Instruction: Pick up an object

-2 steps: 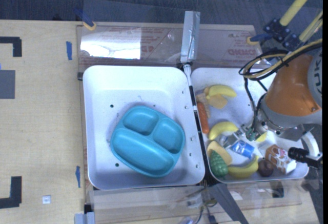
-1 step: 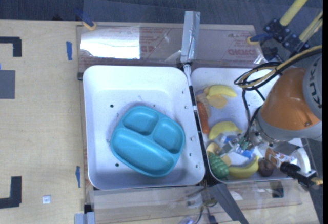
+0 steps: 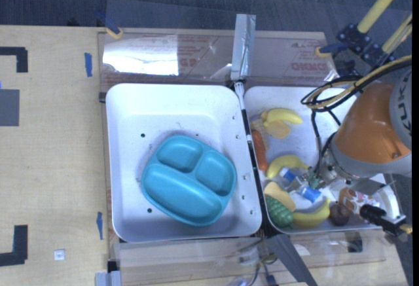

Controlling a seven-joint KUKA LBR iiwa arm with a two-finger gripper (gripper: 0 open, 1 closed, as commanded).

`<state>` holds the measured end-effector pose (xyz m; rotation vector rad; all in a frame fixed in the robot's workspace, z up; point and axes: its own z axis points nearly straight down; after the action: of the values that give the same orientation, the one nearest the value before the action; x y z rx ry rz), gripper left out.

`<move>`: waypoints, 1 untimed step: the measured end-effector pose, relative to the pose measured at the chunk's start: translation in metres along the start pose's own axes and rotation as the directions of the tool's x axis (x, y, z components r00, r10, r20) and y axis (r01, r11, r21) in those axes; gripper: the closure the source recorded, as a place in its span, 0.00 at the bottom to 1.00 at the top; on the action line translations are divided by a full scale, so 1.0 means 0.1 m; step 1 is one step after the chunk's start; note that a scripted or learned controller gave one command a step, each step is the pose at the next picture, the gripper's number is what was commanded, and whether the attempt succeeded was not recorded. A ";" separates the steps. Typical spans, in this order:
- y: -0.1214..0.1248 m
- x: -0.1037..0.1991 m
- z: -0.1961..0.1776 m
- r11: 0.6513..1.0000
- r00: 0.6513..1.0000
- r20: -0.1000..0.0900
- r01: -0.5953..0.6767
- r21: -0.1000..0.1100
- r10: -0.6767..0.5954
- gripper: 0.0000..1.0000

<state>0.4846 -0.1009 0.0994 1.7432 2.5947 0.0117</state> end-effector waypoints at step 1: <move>0.62 0.47 -1.06 0.998 0.998 -0.007 -0.067 0.006 0.067 1.00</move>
<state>0.5228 -0.0336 0.2064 1.8344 2.5428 0.0122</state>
